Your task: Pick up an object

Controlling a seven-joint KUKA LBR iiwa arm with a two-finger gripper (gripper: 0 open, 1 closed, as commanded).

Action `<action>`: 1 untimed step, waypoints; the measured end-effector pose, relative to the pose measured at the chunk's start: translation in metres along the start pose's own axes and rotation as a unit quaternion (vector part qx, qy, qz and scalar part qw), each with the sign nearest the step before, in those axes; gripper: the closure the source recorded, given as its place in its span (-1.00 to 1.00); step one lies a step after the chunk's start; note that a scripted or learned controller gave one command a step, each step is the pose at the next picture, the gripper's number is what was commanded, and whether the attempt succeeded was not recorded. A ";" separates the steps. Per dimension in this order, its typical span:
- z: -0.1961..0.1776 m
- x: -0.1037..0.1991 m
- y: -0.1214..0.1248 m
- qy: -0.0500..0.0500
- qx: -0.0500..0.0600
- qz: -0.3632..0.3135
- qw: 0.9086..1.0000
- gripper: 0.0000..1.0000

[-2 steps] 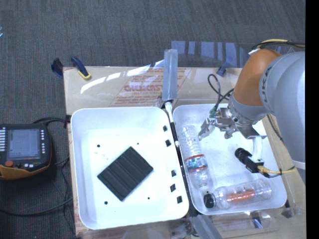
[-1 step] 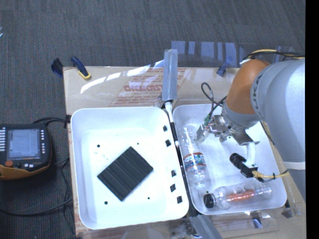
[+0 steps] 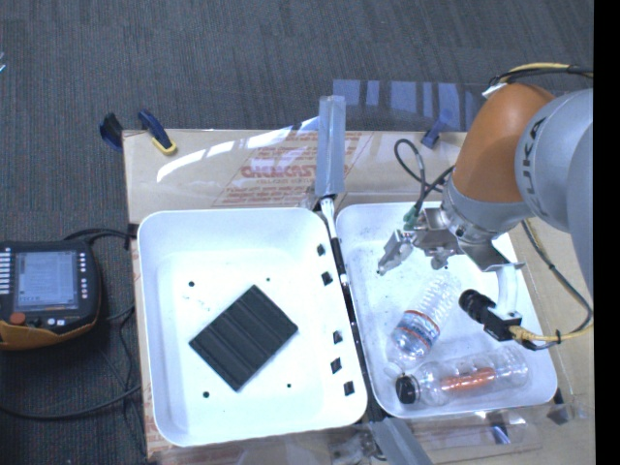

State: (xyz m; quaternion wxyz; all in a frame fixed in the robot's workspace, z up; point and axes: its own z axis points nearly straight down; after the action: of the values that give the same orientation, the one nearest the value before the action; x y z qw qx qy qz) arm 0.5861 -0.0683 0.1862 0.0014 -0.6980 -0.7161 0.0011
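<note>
Two clear plastic bottles lie in the right bin (image 3: 363, 223). One, with a blue label (image 3: 420, 324), points diagonally toward the bin's middle. The other, with a black cap and an orange-brown tint (image 3: 467, 378), lies along the near wall. A flat black ribbed pad (image 3: 243, 336) rests in the left bin (image 3: 165, 240). My gripper (image 3: 415, 252) hovers over the far part of the right bin, above and behind the blue-label bottle. It is open, with nothing between its fingers.
A raised divider with black clips (image 3: 338, 298) separates the bins. A cardboard sheet with a clear panel (image 3: 276, 163) lies behind them. Blue and yellow clamps (image 3: 155, 132) sit at the far left corner. A teach pendant (image 3: 46, 289) rests on the floor at left.
</note>
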 end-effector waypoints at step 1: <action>0.078 -0.017 -0.060 0.001 0.002 0.026 1.000 -1.00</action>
State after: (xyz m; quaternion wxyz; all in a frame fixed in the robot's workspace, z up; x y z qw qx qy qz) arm 0.5264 -0.0867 0.1089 0.0034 -0.7166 -0.6975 0.0019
